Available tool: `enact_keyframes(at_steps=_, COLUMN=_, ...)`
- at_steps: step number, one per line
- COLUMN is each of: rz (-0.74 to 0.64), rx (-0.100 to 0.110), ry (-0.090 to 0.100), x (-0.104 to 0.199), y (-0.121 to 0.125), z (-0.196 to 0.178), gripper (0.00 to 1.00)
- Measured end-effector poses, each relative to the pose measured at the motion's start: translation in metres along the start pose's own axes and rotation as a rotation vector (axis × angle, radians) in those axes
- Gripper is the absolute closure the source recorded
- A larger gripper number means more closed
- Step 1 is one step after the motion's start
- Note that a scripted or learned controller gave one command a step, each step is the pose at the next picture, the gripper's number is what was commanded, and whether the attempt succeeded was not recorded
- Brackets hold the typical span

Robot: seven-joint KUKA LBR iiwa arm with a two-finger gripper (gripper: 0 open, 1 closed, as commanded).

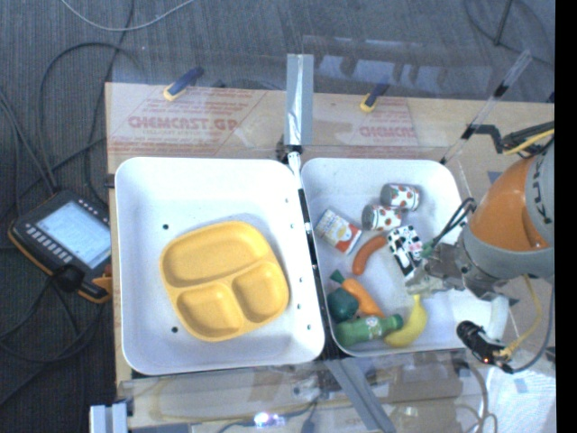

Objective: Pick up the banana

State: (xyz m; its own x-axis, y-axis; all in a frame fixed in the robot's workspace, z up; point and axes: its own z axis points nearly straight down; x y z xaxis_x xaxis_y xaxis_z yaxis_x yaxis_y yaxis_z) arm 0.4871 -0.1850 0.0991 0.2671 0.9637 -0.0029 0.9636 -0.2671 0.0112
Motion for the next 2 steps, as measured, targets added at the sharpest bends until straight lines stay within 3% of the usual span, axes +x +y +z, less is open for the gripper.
enact_keyframes(at_steps=1, rz=0.000, rx=0.000, ry=0.000, x=0.0000, y=0.0000, z=0.0000, gripper=0.00)
enact_keyframes(at_steps=2, rz=-0.003, rx=0.004, ry=0.002, x=-0.0025, y=-0.0003, z=0.0098, gripper=0.00)
